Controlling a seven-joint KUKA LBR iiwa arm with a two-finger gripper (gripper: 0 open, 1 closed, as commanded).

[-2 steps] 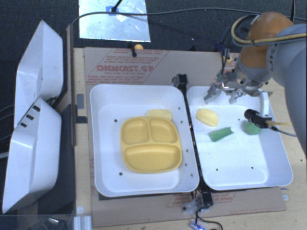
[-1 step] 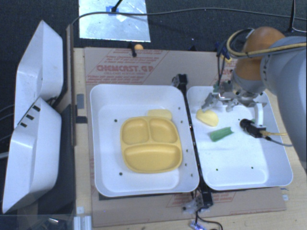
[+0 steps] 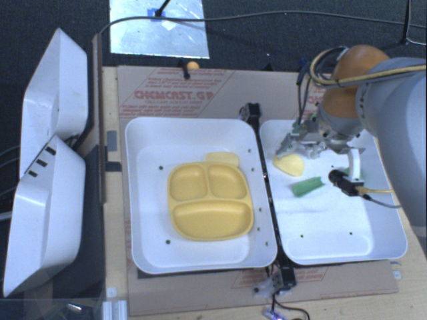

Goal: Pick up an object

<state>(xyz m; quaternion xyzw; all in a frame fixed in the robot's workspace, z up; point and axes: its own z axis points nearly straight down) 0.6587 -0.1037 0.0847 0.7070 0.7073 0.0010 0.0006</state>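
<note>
I am hovering my gripper (image 3: 298, 147), finger state indeterminate, beside the pale yellow plastic wedge (image 3: 289, 165) near the right white bin's (image 3: 347, 245) left wall; likely light, rigid, slippery—grasp across its flat sides.

Left bin (image 3: 143, 179): white plastic, smooth, slight sheen. Inside it, divided tray (image 3: 210, 201): yellow plastic, smooth, semi-gloss. Right of that bin, second bin (image 3: 347, 235): same white plastic. In the second bin, green piece (image 3: 307, 187): matt. Behind both bins, cardboard sheet (image 3: 177, 92): brown, printed, matt. Beyond the cardboard, plate (image 3: 157, 19): reflective, metallic-looking.
</note>
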